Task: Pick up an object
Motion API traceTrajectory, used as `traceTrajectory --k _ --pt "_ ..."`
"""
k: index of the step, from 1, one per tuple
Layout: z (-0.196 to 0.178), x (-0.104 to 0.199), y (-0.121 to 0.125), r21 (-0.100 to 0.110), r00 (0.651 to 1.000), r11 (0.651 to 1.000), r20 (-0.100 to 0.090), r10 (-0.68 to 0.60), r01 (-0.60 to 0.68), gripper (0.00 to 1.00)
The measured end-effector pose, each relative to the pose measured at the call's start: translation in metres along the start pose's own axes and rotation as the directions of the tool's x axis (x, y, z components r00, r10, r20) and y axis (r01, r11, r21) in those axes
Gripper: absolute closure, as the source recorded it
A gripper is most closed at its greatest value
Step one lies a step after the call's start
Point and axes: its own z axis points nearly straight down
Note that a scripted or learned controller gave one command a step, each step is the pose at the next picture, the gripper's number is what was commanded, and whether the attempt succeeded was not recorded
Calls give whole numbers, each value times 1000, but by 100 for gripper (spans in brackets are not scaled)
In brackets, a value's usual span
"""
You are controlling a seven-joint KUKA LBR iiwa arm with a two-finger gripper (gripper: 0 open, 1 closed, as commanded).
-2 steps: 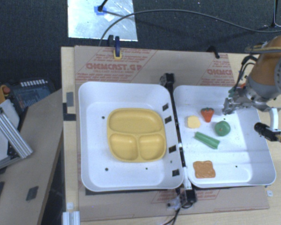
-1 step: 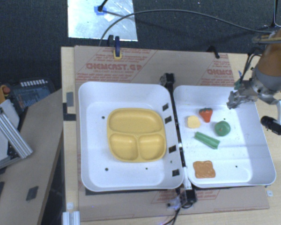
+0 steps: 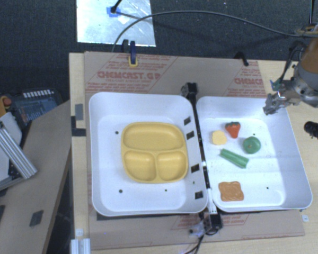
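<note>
Bench: I see two shallow white bins side by side on a brown board, with a black clip strip running down the seam between them.
Left bin (image 3: 103, 142): it carries a yellow divided tray (image 3: 153, 151) near its middle; a band of bare white floor runs around the tray on all sides.
Right bin (image 3: 291, 157): it holds five small things clustered in its left and middle part; the floor toward its right wall and near-right corner is bare, so that is where I have room to move.
Strawberry (image 3: 232, 129): red, nearest the bin's far edge, just beside a pale yellow piece (image 3: 219, 138) to its left.
Green round piece (image 3: 251, 144): right of the strawberry, apart from it.
Green stick (image 3: 233, 158): it lies at a slant below the yellow piece and the round piece, near both.
Toast (image 3: 231, 191): orange-brown, alone near the bin's front edge, well apart from the rest.
Arm: it comes in from the right, with the wrist at the right bin's far right corner.
Gripper (image 3: 272, 104): it sits over the far rim of the right bin, above and to the right of the strawberry, apart from every object. I see nothing in it, but I cannot tell how wide it stands.
</note>
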Motion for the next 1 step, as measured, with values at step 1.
traceTrajectory --k 1 --pt "-55 -4 8 -3 1000 1000 1 0 0 100"
